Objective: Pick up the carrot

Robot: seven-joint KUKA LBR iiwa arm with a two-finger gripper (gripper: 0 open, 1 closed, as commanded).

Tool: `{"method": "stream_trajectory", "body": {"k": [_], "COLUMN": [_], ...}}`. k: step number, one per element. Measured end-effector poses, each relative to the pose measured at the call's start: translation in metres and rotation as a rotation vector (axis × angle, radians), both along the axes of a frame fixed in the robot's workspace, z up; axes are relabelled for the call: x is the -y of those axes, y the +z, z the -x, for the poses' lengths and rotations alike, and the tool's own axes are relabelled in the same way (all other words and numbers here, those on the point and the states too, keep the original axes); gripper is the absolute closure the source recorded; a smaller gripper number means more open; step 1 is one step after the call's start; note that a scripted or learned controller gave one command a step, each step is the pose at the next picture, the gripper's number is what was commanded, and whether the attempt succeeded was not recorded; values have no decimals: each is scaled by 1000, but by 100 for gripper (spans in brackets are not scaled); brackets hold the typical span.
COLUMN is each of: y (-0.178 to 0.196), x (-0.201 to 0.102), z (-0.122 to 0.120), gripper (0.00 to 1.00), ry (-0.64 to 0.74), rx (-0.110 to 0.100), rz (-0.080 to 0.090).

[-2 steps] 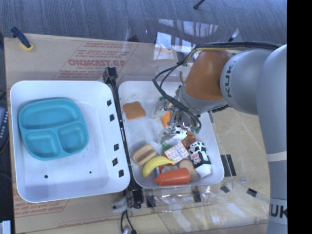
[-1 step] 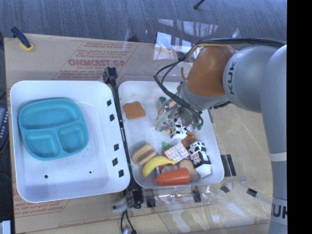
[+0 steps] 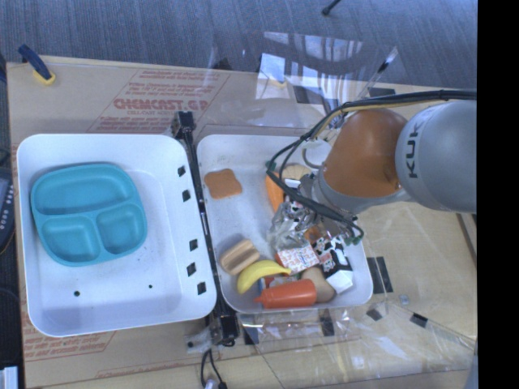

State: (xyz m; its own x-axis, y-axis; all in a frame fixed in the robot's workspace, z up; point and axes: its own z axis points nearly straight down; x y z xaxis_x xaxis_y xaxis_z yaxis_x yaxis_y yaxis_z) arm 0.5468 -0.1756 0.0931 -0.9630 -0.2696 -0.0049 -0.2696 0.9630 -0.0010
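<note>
The gripper (image 3: 290,217) reaches into the right white bin (image 3: 235,148) at frame centre-right; whether it is spread cannot be told. An orange-red carrot (image 3: 288,294) lies at the bin's lower edge.

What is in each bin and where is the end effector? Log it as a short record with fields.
left bin: holds a blue divided tray
right bin: holds the food items
carrot: lies along the near wall of the right bin, untouched
banana: just behind the carrot
hot dog bun: left of the banana
toast slice: far left part of the right bin
end effector: down in the right bin's middle, behind the carrot; grip state unclear
</note>
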Motion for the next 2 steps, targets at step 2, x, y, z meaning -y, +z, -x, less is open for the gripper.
{"method": "stream_trajectory", "body": {"k": [2], "y": [109], "x": [-111], "z": [-32], "gripper": [100], "ry": [-26], "rx": [2], "rz": [-2]}}
